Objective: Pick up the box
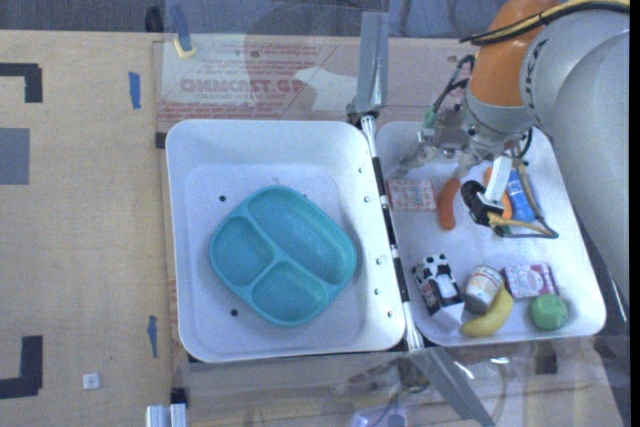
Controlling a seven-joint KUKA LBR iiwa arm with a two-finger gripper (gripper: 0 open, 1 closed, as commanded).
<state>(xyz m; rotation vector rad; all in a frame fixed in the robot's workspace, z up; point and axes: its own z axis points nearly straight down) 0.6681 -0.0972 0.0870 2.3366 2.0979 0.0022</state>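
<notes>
A small pink and white box (528,279) lies near the front right of the right bin (585,275). A flat pale pink carton (410,193) lies against that bin's left wall, and a black and white carton (437,281) sits toward the front left. My gripper (432,151) hangs low over the bin's far left corner, just behind the pale pink carton, below the orange wrist band (508,50). Nothing shows between its tips.
An orange-red sausage shape (447,203), orange and blue items (507,193), a can (483,285), a banana (490,315) and a green ball (548,311) crowd the right bin. A teal divided plate (283,255) lies in the left bin (200,155).
</notes>
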